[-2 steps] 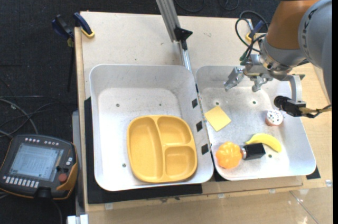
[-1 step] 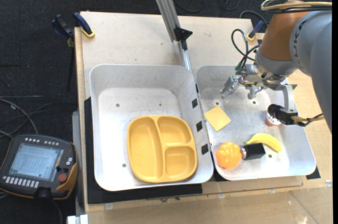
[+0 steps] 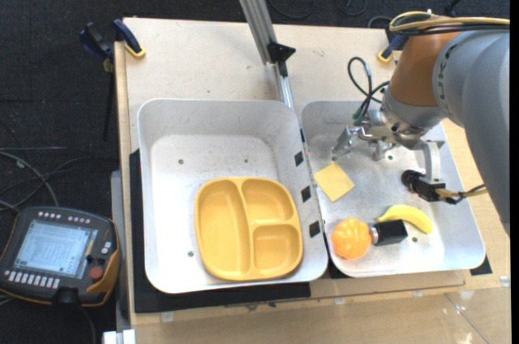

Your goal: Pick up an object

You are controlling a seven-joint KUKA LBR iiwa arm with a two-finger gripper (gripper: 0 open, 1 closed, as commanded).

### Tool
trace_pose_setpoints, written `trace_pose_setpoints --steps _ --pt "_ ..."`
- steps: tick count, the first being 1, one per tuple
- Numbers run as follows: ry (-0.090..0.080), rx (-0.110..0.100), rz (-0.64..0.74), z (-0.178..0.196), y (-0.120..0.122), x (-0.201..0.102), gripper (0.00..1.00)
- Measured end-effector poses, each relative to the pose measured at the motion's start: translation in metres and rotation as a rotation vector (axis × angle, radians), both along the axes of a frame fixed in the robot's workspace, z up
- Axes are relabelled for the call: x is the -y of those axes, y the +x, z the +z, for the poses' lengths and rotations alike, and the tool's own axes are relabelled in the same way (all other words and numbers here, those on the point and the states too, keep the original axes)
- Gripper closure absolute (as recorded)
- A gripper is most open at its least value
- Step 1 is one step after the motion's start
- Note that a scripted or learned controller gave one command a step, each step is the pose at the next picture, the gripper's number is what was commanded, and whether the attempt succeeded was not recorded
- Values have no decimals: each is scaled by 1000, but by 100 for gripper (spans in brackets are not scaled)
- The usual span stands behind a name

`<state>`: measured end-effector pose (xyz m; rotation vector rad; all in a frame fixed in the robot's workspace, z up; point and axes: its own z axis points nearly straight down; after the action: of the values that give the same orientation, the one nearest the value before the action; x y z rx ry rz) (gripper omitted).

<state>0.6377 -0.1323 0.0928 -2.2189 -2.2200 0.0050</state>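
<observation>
Bench (image 3: 203, 58) w/ 2 white bins (image 3: 162, 131)

Left bin (image 3: 162, 172) holds a divided plate (image 3: 247, 227). In the right bin (image 3: 454, 245), a sponge (image 3: 334, 182) lies left of centre, below my pincer (image 3: 350, 141). Along the near edge: ball (image 3: 353, 238), then banana (image 3: 408, 217) to its right.

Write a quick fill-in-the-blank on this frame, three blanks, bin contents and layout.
1. The yellow divided plate has ____ compartments.
2. That plate lies in the ____ bin.
3. In the right bin, the banana lies to the right of the ____ pumpkin-shaped toy.
The gripper is above the right bin near the pale yellow square block.

Missing words: three; left; orange
</observation>
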Motion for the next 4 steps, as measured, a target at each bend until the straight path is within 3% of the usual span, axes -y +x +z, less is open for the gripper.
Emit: trace_pose_setpoints --steps 1,4 --pt "-1 5 0 13 2 0 100" --pt "-1 11 3 190 -1 2 100"
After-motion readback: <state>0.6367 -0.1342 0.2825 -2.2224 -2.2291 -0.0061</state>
